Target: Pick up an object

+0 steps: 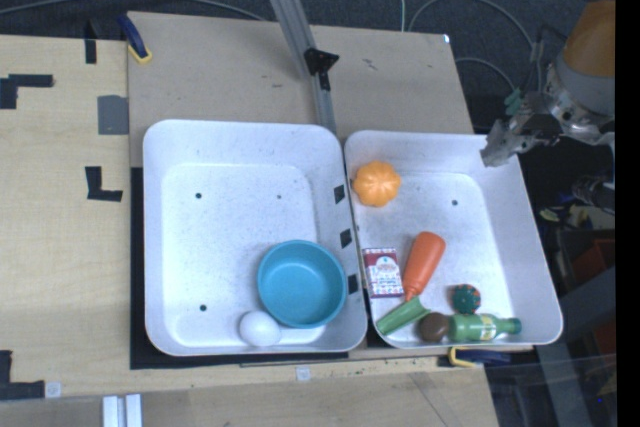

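Approach step, nothing grabbed yet. My pincer [497, 152] hangs over the right bin's [530, 245] back right corner, just off the rim; can't tell how it's set from this angle. Candidates sit in that bin: orange [376, 184] near the back left corner, carrot [424, 263] mid-bin, small box [382, 272] against the left wall, bottle [482, 326] and a dark ball [434, 326] along the front edge. Left bin [200, 165] has the bowl [300, 282] and a white ball [259, 327] at its front. Next, I judge: move inward over the orange or carrot, both stand clear of neighbours, then descend.
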Robot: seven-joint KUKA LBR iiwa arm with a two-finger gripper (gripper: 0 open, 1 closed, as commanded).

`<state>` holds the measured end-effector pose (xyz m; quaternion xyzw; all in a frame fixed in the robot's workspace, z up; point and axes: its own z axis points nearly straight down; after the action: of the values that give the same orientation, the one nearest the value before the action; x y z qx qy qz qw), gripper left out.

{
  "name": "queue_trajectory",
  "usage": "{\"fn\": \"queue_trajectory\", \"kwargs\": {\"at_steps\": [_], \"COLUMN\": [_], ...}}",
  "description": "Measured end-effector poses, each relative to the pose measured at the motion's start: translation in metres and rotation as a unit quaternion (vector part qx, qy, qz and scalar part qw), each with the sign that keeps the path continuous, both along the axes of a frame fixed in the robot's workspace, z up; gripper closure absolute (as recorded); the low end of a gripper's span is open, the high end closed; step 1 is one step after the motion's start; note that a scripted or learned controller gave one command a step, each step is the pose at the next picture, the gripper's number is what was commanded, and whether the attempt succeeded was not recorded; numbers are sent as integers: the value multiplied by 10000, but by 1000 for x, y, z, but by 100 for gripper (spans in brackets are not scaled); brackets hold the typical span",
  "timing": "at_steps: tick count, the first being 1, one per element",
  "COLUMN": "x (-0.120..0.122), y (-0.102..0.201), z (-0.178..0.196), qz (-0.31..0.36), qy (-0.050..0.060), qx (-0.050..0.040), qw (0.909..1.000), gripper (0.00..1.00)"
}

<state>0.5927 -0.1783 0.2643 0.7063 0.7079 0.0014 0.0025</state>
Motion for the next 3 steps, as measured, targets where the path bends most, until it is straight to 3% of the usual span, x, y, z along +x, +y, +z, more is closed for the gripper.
{"fn": "queue_trajectory", "kwargs": {"at_steps": [1,2,3], "x": [17,20,25], "y": [51,95,159], "z": [-12,-14,-19], "qz": [20,18,28], "qy": [31,31,38], "qx": [13,12,17], "qw": [10000,10000,10000], "gripper": [100,100,100]}}
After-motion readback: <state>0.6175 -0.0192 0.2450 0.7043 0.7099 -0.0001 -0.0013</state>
